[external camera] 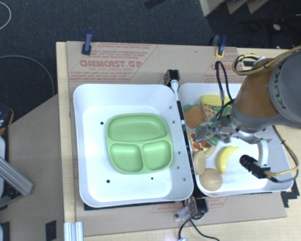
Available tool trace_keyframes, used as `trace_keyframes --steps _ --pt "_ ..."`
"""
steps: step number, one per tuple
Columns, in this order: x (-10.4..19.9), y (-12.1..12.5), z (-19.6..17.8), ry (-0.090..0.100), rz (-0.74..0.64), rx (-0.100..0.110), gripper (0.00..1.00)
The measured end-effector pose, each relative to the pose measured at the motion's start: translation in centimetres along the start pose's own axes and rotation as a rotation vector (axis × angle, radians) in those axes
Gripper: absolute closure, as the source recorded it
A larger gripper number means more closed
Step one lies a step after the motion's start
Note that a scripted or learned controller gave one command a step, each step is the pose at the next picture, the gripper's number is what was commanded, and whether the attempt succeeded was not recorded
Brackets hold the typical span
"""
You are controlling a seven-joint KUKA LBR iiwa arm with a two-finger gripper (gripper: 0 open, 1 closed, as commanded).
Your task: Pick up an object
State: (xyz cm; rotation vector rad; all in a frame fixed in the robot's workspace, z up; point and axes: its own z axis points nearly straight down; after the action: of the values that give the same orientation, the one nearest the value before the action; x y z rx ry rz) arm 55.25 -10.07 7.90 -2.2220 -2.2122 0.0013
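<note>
Metal two-finger gripper (206, 132), finger state indeterminable, low over glossy plastic food in right white bin (278, 179); smooth yellow banana (224, 158) just beside.

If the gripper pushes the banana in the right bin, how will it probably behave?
The banana looks smooth and glossy, so it may slip between gripper fingers. Its curved shape would probably make it swivel rather than slide straight. It lies on the flat floor of the right bin, close to a round beige ball, which it might bump.
</note>
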Motion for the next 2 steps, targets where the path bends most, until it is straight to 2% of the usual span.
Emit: trace_keyframes --steps 1,2 --pt "0.1 0.5 -2.0 -0.002 -0.003 -0.016 1.0" --pt "0.8 -3.2 -1.2 -0.009 -0.003 -0.028 1.0"
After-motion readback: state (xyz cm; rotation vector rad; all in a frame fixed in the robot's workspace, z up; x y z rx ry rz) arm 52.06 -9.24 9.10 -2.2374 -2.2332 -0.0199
